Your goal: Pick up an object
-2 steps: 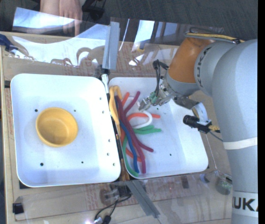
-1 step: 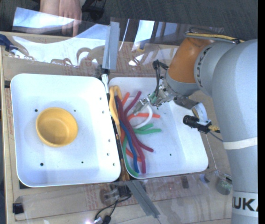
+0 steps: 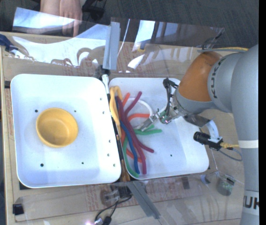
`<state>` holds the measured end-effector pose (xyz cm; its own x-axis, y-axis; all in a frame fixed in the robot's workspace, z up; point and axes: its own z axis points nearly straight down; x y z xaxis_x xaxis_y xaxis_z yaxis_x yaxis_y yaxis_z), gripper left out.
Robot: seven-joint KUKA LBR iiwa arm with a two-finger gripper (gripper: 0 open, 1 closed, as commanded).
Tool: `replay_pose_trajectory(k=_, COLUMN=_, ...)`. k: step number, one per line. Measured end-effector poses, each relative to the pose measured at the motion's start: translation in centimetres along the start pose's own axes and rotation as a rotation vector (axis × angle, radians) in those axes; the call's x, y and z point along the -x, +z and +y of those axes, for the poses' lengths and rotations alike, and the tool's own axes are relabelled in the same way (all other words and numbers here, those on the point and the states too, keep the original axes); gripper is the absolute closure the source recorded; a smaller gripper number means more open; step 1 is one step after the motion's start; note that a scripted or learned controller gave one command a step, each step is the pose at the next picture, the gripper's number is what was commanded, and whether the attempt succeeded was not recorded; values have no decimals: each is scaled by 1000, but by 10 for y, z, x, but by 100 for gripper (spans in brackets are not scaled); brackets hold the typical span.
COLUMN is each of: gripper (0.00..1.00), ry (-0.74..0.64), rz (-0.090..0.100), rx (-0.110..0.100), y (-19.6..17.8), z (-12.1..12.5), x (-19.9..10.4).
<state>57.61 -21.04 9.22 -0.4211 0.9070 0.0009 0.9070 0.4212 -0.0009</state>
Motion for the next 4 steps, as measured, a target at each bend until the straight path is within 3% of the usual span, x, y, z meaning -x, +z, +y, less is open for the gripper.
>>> replay_pose_trajectory(k=1, gripper=0, ry=-209, rz=-5, rx=1, y=-2, z=62, x=-32)
replay_pose_trajectory(k=2, gripper=100, ry=-212, rz=-7, rx=3, y=-12, z=63, x=-32)
replay_pose_trajectory(k=3, gripper=100, ry=-11, rz=-2, rx=2, y=-1, z=91, x=-6)
replay_pose_trajectory(k=4, gripper=0, ry=-11, rz=-1, rx=2, y=-1, z=91, x=-6)
